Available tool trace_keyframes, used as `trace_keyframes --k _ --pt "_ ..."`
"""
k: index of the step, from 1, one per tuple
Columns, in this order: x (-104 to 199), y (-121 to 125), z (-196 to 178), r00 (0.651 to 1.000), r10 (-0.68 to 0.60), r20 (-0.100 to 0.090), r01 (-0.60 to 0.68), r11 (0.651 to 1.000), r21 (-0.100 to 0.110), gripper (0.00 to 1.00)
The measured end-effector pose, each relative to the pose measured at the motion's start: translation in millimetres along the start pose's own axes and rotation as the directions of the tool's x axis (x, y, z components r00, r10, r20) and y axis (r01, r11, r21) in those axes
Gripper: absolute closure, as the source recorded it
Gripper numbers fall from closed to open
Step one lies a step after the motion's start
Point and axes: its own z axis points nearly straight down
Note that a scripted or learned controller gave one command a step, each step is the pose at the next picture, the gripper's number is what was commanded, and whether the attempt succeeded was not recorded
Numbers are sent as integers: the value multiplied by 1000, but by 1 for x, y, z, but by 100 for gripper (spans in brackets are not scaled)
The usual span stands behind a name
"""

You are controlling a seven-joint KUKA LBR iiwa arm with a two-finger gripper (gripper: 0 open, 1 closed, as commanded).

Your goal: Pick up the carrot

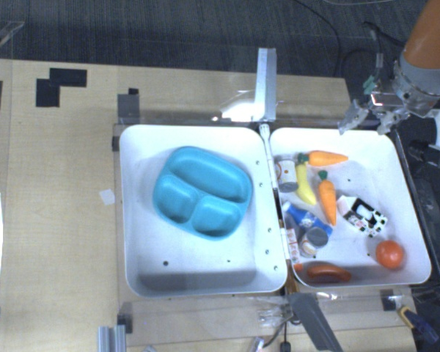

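Two orange carrots lie in the right bin [403, 189]. One carrot [327, 158] lies crosswise near the bin's back, its green end to the left. The other carrot [327, 200] lies lengthwise just below it, beside a yellow banana [306, 185]. My gripper [365, 125] hovers over the bin's back right rim, up and to the right of both carrots and apart from them. Its fingers [348, 122] are spread open and hold nothing. The arm's orange band [433, 28] shows at the top right.
The right bin also holds a blue can [309, 227], a black-and-white toy [364, 215], a red tomato [389, 254], a dark red item [326, 272] and a small jar [286, 171]. In the left bin [139, 255] sits a blue divided plate [202, 191].
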Motion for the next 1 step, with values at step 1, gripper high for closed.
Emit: trace_keyframes --k 1 --pt "31 -20 131 1000 -20 -1 20 1000 3 0"
